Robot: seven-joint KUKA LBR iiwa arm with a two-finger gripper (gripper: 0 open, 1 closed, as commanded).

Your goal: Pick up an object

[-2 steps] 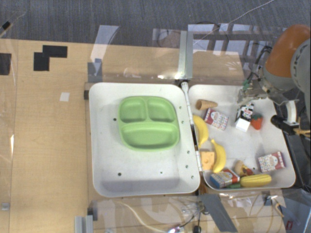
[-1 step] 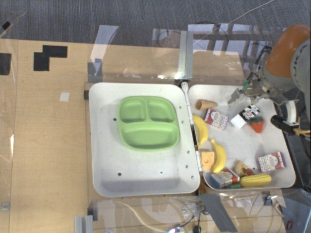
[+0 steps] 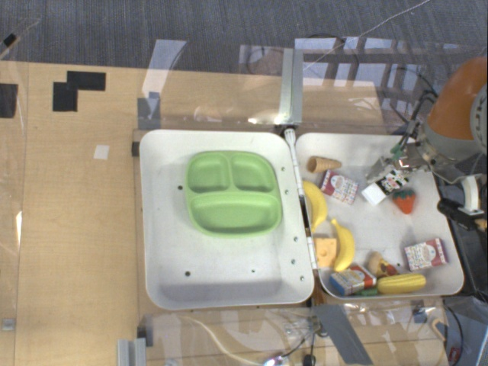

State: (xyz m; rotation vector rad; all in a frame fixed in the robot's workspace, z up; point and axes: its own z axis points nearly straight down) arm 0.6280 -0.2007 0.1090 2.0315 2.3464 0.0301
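My gripper (image 3: 395, 165) hangs over the back right part of the right bin (image 3: 450, 239), below the arm's orange band (image 3: 456, 101). Right under it lies a small black-and-white carton (image 3: 392, 181), with a white block (image 3: 374, 194) just to its left and a red strawberry (image 3: 406, 200) to its right. I cannot make out whether the gripper touches the carton. Elsewhere in that bin lie a pink carton (image 3: 338, 187), a cone (image 3: 323, 163), two bananas (image 3: 343, 244), a cheese wedge (image 3: 325, 252) and another pink carton (image 3: 425, 255).
The left bin (image 3: 164, 227) holds a green divided plate (image 3: 232, 192). A metal divider (image 3: 299, 197) separates the bins. A yellow toy (image 3: 400, 284) and a small box (image 3: 351, 281) lie along the right bin's front wall. Clear panels stand behind the bins.
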